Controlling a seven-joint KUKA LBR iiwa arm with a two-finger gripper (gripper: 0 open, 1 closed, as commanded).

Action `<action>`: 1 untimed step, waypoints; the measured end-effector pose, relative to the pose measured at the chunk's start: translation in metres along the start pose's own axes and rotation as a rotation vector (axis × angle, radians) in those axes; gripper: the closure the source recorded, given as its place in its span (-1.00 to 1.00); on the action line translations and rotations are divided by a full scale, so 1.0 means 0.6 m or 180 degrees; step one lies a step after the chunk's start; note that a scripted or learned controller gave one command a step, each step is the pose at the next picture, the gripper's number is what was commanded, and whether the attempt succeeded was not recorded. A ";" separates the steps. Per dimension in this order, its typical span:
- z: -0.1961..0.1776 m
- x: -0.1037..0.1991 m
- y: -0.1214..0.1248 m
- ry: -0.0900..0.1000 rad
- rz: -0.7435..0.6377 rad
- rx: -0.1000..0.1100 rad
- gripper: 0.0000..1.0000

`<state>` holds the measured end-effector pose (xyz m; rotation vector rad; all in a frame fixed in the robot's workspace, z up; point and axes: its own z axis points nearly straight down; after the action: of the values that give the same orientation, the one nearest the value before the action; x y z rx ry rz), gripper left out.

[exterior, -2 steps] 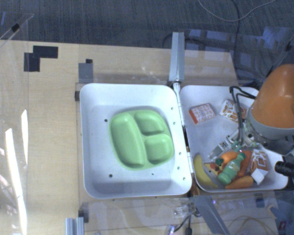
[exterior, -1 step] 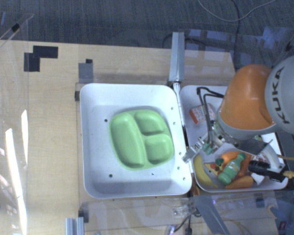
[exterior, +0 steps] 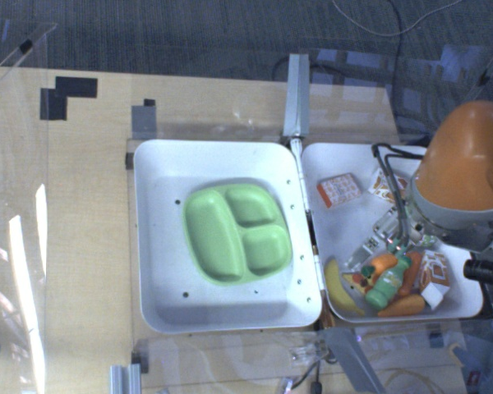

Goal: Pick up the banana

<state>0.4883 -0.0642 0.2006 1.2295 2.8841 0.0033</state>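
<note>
While the arm (exterior: 464, 167) leans in from the right with its orange band over the right bin (exterior: 345, 220), the gripper (exterior: 392, 235) hangs low among the clutter there — thin metal parts and dark cables show below the wrist, but whether the hand is spread or pressed together cannot be told, and nothing is seen pinched in it.

The banana (exterior: 338, 286) lies in the near left corner of the right bin, curved along the bin's wall, its yellow skin partly covered by the things beside it. Just to its right sits a heap: a green bottle (exterior: 389, 284) lying tilted, an orange carrot (exterior: 403, 306) at the near edge, and another small orange piece (exterior: 382, 263) just above the bottle. A white carton with brown print (exterior: 435, 276) rests at the right of the heap. Farther back in the same bin, well apart from the banana, lies a small red-and-white packet (exterior: 338, 190).

The left bin (exterior: 160, 220) holds a pale green divided tray (exterior: 238, 232) — three compartments, set near its middle. Both bins stand side by side on the light wooden bench (exterior: 82, 261), touching along a metal rail (exterior: 295, 97).
</note>
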 end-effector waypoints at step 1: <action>-0.209 -0.103 0.014 -0.0009 0.0188 -0.0007 -1.00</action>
<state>0.5361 -0.1029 0.3263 1.3126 2.8433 0.0051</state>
